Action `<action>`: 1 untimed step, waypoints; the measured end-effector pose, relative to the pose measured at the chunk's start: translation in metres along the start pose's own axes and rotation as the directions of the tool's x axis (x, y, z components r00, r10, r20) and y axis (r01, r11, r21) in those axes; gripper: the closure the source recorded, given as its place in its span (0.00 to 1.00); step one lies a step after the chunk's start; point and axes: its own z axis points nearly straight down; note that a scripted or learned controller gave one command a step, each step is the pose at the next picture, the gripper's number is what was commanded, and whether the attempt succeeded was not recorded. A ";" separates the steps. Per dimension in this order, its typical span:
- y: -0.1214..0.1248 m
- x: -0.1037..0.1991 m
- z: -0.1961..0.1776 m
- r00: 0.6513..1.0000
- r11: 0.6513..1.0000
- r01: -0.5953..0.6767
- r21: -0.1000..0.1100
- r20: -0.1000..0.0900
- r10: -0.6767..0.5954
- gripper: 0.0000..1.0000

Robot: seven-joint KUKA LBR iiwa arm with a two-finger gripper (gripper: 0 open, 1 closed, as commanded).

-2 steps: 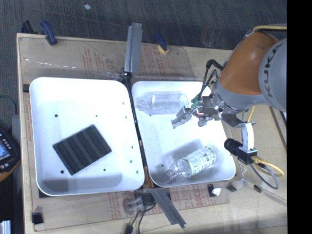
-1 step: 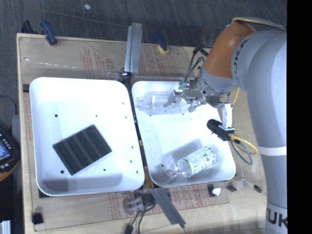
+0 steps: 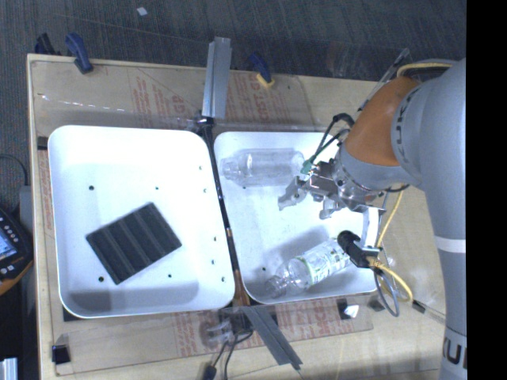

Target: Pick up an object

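Two clear plastic bottles lie in the right bin (image 3: pixel 238 236). One bottle (image 3: pixel 261 165), with a green cap, lies along the far wall. The other bottle (image 3: pixel 310 266), crumpled and with a dark cap, lies slantwise near the front right corner. A dark ribbed rectangular slab (image 3: pixel 133 241) lies flat in the left bin (image 3: pixel 119 145). My gripper (image 3: pixel 306 203) hangs over the right bin's middle right, just in front of the green cap and behind the crumpled bottle. It is open, with bare bin floor between its fingers (image 3: pixel 287 198).
The grey arm with its orange band (image 3: pixel 380 129) covers the right bin's far right corner. A metal bar (image 3: pixel 215 77) stands behind the seam between the bins, and blue clamps (image 3: pixel 78 52) grip the bench's back edge. Cables (image 3: pixel 388 279) trail at the front right.
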 end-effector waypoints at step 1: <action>-0.072 -0.008 0.013 0.997 0.997 -0.081 -0.009 -0.002 0.081 0.00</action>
